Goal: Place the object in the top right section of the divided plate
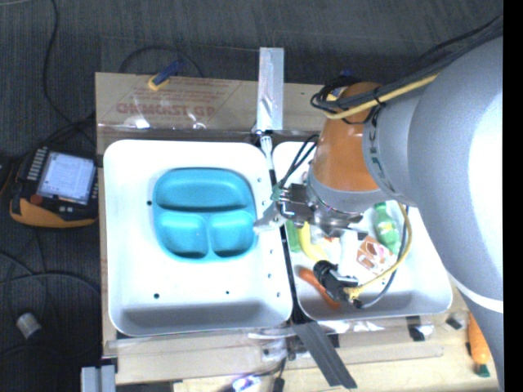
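A blue divided plate (pixel 202 196) lies in the left white bin (pixel 122 292), with one wide section on its far side and two smaller ones on its near side; nothing lies on it. My gripper (pixel 317 237) hangs low over the left part of the right bin (pixel 426 294), under the orange band of the wrist. It sits among small objects: a yellow piece (pixel 295 238) right beside it, a green bottle (pixel 386 225), a white and orange piece (pixel 373 255) and an orange carrot-like piece (pixel 313 282). The wrist hides what lies directly under the gripper.
The ridge between the two bins (pixel 278 243) runs just left of the gripper. A yellow cable (pixel 391 269) loops over the right bin. A small screen device (pixel 62 180) lies left of the bench, and a cardboard sheet (pixel 176 100) lies behind the bins.
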{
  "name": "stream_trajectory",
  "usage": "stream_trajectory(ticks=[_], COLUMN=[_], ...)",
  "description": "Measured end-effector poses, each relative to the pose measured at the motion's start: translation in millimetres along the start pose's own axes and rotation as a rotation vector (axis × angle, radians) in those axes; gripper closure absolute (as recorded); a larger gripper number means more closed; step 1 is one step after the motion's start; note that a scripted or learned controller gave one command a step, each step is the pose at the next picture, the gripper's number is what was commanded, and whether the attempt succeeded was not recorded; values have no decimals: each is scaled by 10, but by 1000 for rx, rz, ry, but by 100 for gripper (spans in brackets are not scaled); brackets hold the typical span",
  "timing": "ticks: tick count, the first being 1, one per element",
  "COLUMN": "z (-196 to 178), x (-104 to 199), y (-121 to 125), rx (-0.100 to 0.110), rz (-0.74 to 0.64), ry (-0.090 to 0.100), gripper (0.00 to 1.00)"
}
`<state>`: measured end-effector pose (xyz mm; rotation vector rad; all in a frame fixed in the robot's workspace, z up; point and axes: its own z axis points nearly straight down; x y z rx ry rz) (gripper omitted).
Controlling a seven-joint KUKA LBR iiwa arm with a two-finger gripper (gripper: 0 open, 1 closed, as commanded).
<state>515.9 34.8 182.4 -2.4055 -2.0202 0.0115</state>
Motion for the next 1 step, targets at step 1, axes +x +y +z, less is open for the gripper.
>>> stream_trajectory(ticks=[1], z=[103], x=[666], y=[-463], rx=[3], rz=[106], ry=[2], gripper=[0])
